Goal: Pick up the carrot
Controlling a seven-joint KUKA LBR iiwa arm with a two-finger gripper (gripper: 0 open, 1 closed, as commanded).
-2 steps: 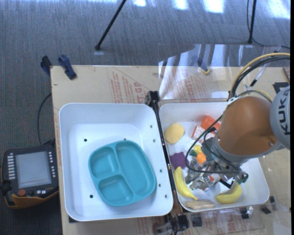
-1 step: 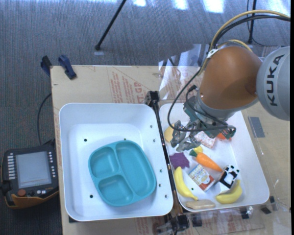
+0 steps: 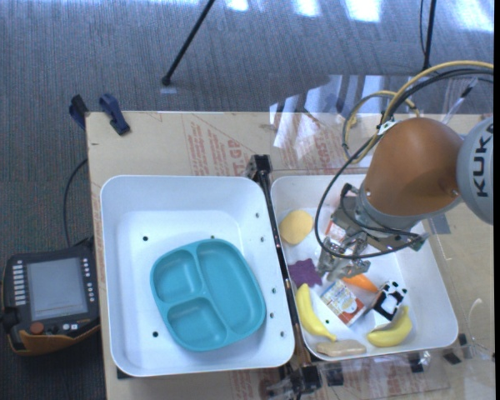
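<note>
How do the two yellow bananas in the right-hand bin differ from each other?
The longer yellow banana lies along the left wall of the right white bin, running toward the near edge; the shorter yellow banana lies crosswise near the front right corner. The longer one looks slimmer, the shorter one stubbier. Both are yellow, curved, and lie apart from the gripper.

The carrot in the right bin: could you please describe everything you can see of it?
The carrot shows as a short, bright orange wedge, smooth like plastic, lying flat on the right bin floor. Its left end is hidden beneath the gripper, so its full length cannot be seen. An orange-and-white carton lies against its lower side, and the black-and-white toy sits just to its right. Whether the gripper touches it cannot be told.
</note>
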